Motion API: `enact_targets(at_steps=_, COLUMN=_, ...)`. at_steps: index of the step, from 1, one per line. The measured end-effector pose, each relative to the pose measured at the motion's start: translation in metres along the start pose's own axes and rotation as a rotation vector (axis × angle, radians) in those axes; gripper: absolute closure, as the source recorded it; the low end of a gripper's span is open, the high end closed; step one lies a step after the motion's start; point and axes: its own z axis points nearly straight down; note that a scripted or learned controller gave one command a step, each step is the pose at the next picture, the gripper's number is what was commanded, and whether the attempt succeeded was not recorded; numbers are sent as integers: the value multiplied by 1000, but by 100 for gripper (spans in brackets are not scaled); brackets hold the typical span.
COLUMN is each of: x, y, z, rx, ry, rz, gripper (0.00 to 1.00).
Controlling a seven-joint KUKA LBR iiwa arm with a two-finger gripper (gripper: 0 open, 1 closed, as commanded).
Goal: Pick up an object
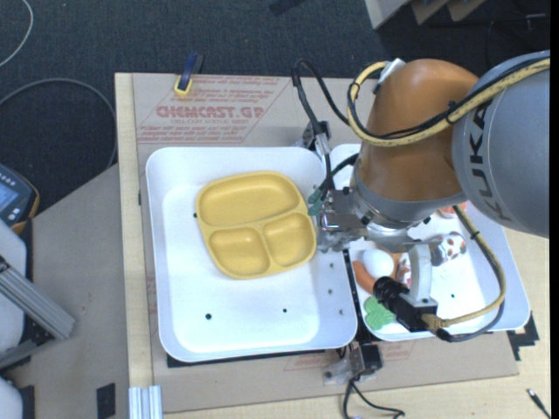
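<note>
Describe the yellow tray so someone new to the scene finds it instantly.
Start at the left white bin of the two on the bench. The yellow tray lies flat in its upper half, a rounded plate split into one long compartment and two smaller ones. It is by far the biggest item, and the small toys sit in the right bin under the arm.

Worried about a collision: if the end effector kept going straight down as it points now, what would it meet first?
Probably the small objects in the right bin, likely the white egg-shaped item beside an orange piece; the arm hides the end effector, so depth is unclear.
</note>
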Motion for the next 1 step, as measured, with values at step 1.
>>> enact_targets(at_steps=1, x=123, y=-2, z=-124, rx=-17, ry=14, rz=-25, gripper=100)
